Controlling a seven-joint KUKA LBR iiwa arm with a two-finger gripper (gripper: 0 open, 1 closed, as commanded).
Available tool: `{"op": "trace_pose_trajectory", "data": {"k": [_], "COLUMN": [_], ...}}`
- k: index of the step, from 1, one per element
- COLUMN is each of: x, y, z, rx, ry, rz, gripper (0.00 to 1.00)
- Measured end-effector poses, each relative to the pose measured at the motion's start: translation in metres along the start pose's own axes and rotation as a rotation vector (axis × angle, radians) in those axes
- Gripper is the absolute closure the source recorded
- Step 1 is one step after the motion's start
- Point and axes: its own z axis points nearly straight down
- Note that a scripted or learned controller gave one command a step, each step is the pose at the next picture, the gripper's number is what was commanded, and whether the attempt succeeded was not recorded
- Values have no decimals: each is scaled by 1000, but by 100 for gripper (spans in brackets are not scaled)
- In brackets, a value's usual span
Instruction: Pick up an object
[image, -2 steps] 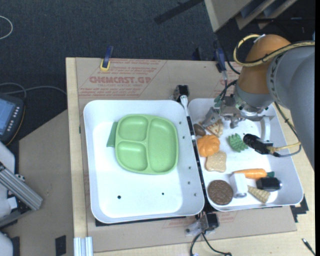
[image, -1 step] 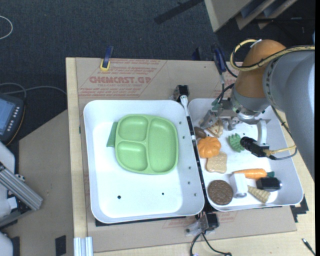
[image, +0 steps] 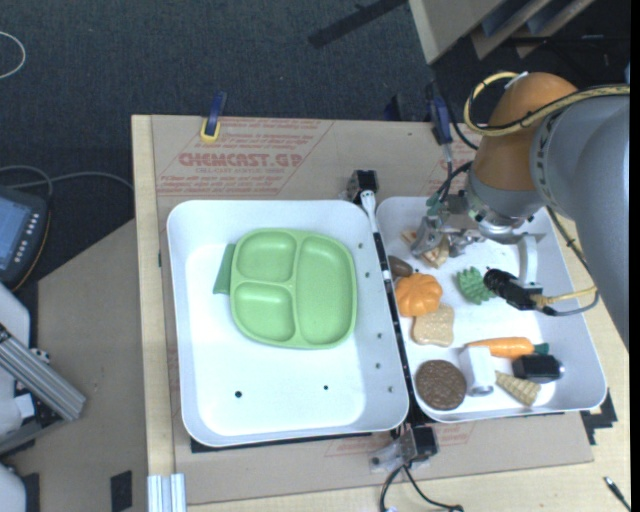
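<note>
Camera view: one green tray (image: 294, 288), one carrot (image: 500, 347), one pumpkin (image: 418, 293); hand (image: 437, 238) state unclear.

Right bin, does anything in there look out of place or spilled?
Nothing stands out. The toy foods, like the pumpkin, carrot and brown patty, lie loosely scattered inside the right bin, none over its rim.
</note>
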Motion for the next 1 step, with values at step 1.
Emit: {"op": "trace_pose_trajectory", "data": {"k": [1], "x": [-10], "y": [4], "z": [-53], "rx": [-5], "ry": [-1], "rz": [0], "gripper": [100]}}
